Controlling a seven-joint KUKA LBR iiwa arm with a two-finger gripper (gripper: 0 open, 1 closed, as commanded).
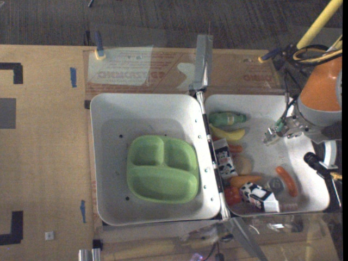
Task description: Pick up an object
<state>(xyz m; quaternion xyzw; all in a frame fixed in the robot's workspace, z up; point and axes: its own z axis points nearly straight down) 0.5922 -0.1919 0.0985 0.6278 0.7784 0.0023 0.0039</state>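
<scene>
The right bin holds a jumble of toy food. A green item and a yellow banana lie at its far left. A small milk carton leans on the left wall. An orange carrot, a cow-patterned carton, a grey can and a red-orange sausage sit along the front. My gripper hangs over the bin's right-centre, above bare floor, apart from all of these. Nothing is visibly held.
The left bin holds a green divided plate. A metal divider runs between the bins at the back. The grey arm with its orange band covers the right bin's far right corner. Cables trail behind it.
</scene>
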